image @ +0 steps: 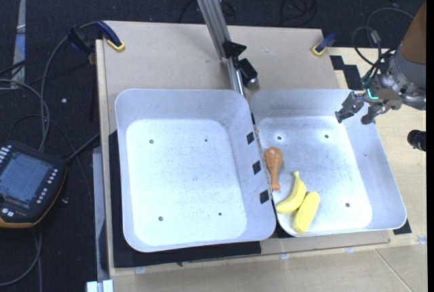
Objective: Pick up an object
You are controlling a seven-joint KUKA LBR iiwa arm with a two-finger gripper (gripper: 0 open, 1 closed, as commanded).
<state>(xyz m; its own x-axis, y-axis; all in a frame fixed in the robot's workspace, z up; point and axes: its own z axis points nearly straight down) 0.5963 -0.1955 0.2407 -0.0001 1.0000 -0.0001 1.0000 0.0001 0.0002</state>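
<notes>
A brown toy drumstick point(273, 164) lies in the right bin point(339, 148) near its left wall. Just below it lie a yellow banana point(292, 194) and a yellow oblong piece point(307, 211), touching each other near the bin's front left corner. My gripper point(355, 114) hangs over the right bin's upper right edge, well apart from all three objects. Its two dark fingers are spread with nothing between them.
The left bin point(183, 169) lies beside the right one, with a row of black clips point(257, 165) along their shared wall. A slanted metal post point(213, 13) rises from the back. Yellow clamps point(115, 43) hold the board's back corners. A teach pendant point(24, 179) lies on the floor at left.
</notes>
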